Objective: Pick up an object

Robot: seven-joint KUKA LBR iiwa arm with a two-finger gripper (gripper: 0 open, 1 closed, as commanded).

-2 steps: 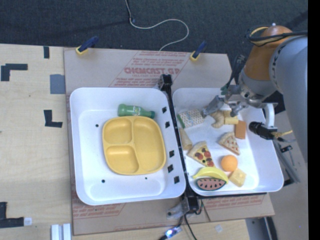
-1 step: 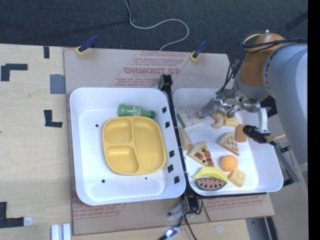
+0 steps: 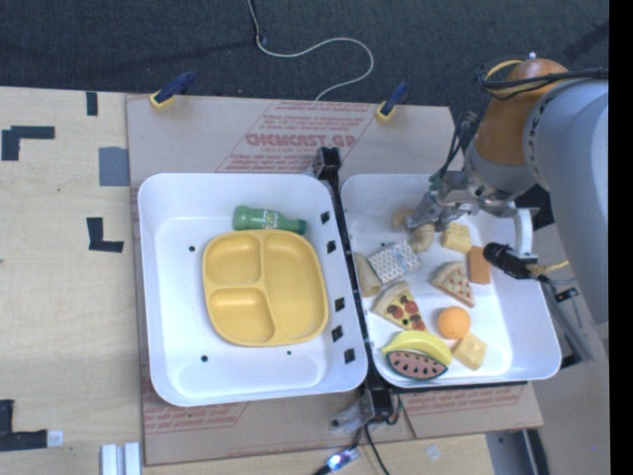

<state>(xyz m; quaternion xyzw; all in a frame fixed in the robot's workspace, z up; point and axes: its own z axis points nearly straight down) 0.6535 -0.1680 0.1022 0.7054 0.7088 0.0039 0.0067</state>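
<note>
We see two shallow white bins of smooth glossy plastic (image 3: 158, 265), a yellow sectioned plate in satin plastic (image 3: 265, 287), a green glossy plastic bottle (image 3: 269, 220), a flat brown matt cardboard sheet with red print (image 3: 287, 137), a pale wood-grain table (image 3: 49, 295), dark rough carpet floor (image 3: 119, 18), our arm's smooth grey shell with glossy orange band (image 3: 504, 117)

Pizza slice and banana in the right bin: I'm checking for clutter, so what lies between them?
In the camera view, nothing lies between them: the pizza slice sits just above the banana, nearly touching it. The orange ball lies off to their right.
</note>
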